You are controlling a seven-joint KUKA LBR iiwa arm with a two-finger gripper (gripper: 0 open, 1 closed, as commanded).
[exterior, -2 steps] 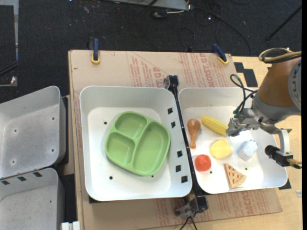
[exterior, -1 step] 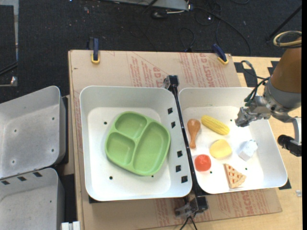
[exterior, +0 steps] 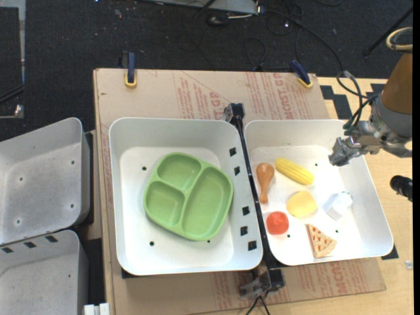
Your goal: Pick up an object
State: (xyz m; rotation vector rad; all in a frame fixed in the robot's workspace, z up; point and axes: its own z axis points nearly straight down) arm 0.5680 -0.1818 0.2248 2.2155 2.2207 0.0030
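Overhead, two white bins sit side by side on a cardboard-covered bench. The left bin (exterior: 125, 176) holds a green tray (exterior: 189, 195) with three compartments, lying flat near the middle. The right bin (exterior: 374, 202) holds the small toy foods: a drumstick (exterior: 264, 179) near the divider, a corn cob (exterior: 294, 171) just beside it to the right, a yellow lemon-like piece (exterior: 302, 204) below the corn, a red tomato (exterior: 277, 222) below the drumstick, a waffle-patterned slice (exterior: 321, 241) near the bin's front edge, and a white block (exterior: 338, 205) to the right of the yellow piece.

The arm (exterior: 398, 97) comes in from the right, with its gripper (exterior: 342, 151) above the right bin's upper right corner, close to the rim. Nothing shows between its fingers; whether the jaws stand wide or narrow I cannot tell from this angle. The corn is the nearest item to it, and the white block lies below it, both apart from the gripper.

The foods lie close together but mostly not touching. Black clips (exterior: 235, 112) join the bins along the divider, and two blue-yellow clamps (exterior: 130, 69) grip the board's far edge. Cables trail over the dark floor behind.
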